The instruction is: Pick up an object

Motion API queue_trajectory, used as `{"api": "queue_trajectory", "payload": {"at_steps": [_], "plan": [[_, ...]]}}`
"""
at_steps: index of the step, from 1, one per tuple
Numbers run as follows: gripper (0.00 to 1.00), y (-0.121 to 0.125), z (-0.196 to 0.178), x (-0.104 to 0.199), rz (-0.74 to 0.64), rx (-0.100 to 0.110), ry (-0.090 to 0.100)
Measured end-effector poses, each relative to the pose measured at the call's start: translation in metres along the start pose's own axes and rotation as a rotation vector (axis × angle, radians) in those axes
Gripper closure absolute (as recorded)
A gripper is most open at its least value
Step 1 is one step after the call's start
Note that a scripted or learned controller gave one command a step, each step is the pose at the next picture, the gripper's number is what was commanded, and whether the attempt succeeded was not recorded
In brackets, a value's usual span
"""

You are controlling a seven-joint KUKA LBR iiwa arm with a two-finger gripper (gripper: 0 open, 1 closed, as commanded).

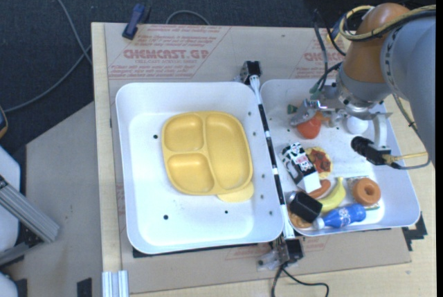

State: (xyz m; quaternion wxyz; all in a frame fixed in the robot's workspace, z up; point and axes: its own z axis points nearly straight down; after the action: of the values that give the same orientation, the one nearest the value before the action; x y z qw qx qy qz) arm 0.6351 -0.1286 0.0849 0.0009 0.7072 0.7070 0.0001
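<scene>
Arm bends down over right bin, gripper beside tomato

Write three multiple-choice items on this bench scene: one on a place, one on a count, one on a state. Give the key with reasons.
1. Where does the yellow tray lie?
A. In the left bin
B. In the right bin
C. On the floor

2. How many compartments does the yellow tray have?
A. One
B. Three
C. Six

3. How does the blue bottle sit?
A. Standing upright
B. Lying on its side
C. Hanging from the gripper

Key: 1 A, the tray rests inside the left bin. 2 B, two ridges split it into three wells. 3 B, it lies flat at the near edge of the right bin, beside the donut.
</scene>
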Motion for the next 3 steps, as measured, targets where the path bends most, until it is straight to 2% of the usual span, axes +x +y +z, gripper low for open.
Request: {"api": "queue_trajectory", "payload": {"at_steps": [1, 2, 3], "plan": [[0.0, 0.023, 0.001, 0.021, -0.001, 0.004, 0.001], [1.0, 0.02, -0.007, 0.02, 0.002, 0.017, 0.003], [1.0, 0.004, -0.101, 0.078, -0.002, 0.0, 0.001]]}}
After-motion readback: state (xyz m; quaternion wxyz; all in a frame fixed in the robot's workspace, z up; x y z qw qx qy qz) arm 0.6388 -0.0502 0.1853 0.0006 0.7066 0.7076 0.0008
